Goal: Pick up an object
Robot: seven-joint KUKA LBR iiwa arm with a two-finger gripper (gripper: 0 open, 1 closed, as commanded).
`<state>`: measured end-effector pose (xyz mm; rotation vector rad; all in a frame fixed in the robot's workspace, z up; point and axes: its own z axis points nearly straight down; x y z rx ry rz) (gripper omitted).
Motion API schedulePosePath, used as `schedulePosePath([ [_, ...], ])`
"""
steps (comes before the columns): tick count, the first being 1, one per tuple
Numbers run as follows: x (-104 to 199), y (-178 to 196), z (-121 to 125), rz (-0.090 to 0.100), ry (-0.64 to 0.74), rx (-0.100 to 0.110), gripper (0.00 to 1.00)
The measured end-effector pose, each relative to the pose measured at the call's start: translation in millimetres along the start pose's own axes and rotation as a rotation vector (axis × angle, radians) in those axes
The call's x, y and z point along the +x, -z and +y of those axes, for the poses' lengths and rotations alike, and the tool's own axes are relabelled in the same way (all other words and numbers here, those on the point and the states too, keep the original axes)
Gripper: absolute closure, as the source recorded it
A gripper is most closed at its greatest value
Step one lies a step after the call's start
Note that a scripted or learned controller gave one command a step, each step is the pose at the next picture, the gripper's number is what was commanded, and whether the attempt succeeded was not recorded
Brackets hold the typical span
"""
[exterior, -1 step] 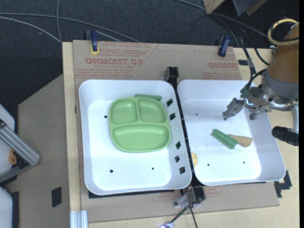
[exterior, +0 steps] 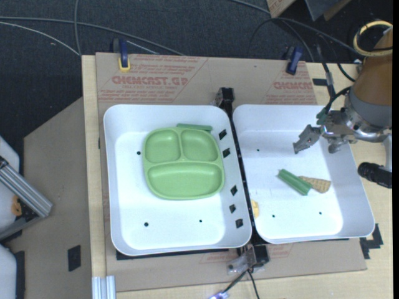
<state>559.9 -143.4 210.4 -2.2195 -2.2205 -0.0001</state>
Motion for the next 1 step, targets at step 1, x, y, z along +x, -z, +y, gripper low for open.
schedulePosePath([
  [1, -3.1, -42.9, -3.0, 0.001, -0.001, 0.004, 0.00],
])
